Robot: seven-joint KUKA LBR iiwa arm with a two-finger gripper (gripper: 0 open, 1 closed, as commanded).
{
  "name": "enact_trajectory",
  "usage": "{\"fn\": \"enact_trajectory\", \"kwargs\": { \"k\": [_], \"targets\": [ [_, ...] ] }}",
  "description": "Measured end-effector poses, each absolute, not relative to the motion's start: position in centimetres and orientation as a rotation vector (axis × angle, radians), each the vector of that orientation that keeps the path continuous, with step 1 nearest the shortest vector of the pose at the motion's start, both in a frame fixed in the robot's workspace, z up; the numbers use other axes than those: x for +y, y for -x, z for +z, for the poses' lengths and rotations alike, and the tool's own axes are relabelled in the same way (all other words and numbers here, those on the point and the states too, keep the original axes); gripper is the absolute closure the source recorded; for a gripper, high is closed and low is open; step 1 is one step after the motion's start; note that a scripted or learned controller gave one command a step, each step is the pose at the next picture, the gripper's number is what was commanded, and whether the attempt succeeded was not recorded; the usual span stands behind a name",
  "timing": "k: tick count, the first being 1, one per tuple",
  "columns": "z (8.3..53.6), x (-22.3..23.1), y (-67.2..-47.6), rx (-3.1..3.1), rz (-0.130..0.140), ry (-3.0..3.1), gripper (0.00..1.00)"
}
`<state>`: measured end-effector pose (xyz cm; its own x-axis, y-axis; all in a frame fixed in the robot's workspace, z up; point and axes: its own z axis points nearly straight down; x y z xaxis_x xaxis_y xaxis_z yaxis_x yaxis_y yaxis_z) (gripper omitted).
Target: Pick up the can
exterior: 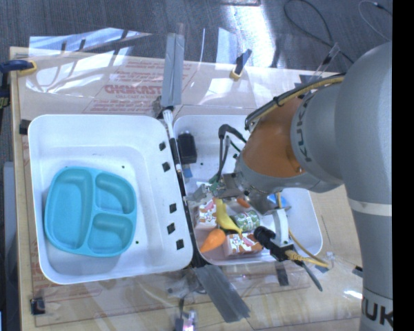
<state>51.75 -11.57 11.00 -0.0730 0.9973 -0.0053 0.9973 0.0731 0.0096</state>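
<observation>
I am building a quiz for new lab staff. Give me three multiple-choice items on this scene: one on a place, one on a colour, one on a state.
1. Where does the sectioned tray lie?
A. left bin
B. right bin
C. the floor

2. What colour is that tray?
A. red
B. light blue
C. black

3. How does the arm stand?
A. above the left bin
B. reaching over the right bin
C. off the bench altogether

Answers: 1 A, the tray rests in the left bin. 2 B, it is light blue. 3 B, the arm hangs over the right bin, above the heaped items.
</observation>
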Motion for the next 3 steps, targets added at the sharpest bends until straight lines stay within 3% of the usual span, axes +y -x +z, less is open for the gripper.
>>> {"fn": "enact_trajectory", "kwargs": {
  "k": [1,2,3],
  "targets": [
    [19.2,-7.9,-53.6,2.475,0.0,-1.936,0.0],
    [11.8,-11.7,-49.3,2.41,0.024,-1.953,0.0],
    [11.0,-11.4,-51.6,2.341,0.002,-2.055,0.0]
  ]
}}
